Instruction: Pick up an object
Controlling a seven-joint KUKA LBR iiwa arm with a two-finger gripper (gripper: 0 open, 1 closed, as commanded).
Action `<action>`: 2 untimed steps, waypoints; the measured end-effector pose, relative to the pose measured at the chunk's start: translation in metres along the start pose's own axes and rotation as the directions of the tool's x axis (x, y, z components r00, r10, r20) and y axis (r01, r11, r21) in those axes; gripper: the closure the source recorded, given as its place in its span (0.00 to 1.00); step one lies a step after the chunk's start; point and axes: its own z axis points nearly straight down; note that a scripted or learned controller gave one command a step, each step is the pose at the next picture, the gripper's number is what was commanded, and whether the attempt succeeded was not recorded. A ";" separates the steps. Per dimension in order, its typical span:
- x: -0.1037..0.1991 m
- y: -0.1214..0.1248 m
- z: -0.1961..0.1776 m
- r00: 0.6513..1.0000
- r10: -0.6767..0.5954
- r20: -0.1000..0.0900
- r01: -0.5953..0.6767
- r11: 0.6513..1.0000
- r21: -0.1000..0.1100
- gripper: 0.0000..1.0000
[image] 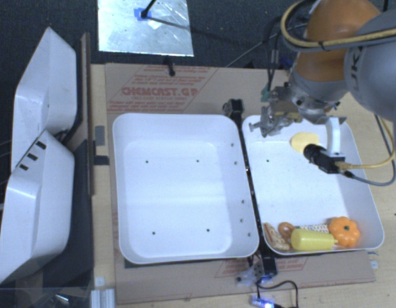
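**Arm over the right bin, toys at the bottom edge**

From the camera above the bench, two white bins sit side by side on a sheet of brown cardboard (159,85). The left bin (181,185) has bare white floor with a few small dark dots on it.

The right bin (300,191) holds the things. Along its bottom edge lies a row of small toys. In the bottom left corner sits a brown pretzel shape (279,233). Just beside it, toward the right, lies a yellow block (311,239). A thin strip with dots (312,228) peeks out just behind the block. Next to the block, near the bottom right corner, sits a little orange pumpkin (344,231). Near the top edge of this bin lies a pale yellow round thing (305,140), well apart from the row below.

The grey arm with its orange band (332,24) comes in from the right and hangs over the top edge of the right bin. The gripper (269,126) points down near the bin's top left corner, just left of the pale yellow round thing. It is too small and dark to tell how it is set. Nothing can be seen in it.

A shiny silver sheet (145,17) lies past the top of the cardboard.
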 end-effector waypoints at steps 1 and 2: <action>0.053 0.010 0.020 1.000 0.000 0.000 0.000 1.000 0.001 1.00; 0.096 0.019 0.033 1.000 0.001 0.001 -0.001 1.000 0.000 1.00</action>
